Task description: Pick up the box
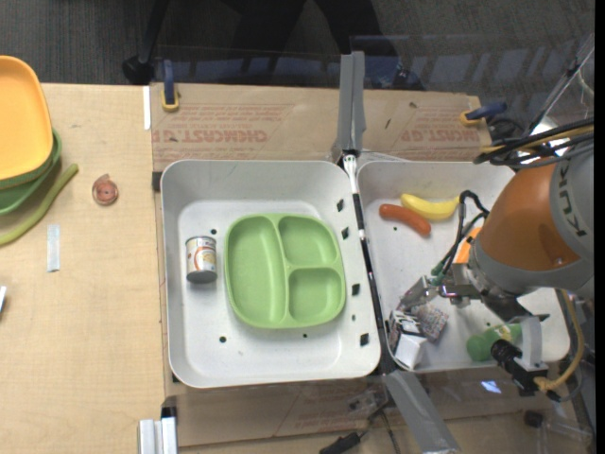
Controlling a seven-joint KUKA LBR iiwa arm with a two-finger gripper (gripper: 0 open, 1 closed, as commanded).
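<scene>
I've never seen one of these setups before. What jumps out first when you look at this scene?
The bright green divided tray lying in the left bin catches the eye first, with a small can beside it. On the right, the grey arm with its orange band reaches into the right bin, its end effector low by a small box, while a yellow banana and an orange carrot-like piece lie further back.

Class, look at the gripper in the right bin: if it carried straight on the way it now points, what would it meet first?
The gripper points down and left. First in its line is probably the small box just under its tip, near the right bin's left wall. Depth is unclear, so contact cannot be judged.
</scene>
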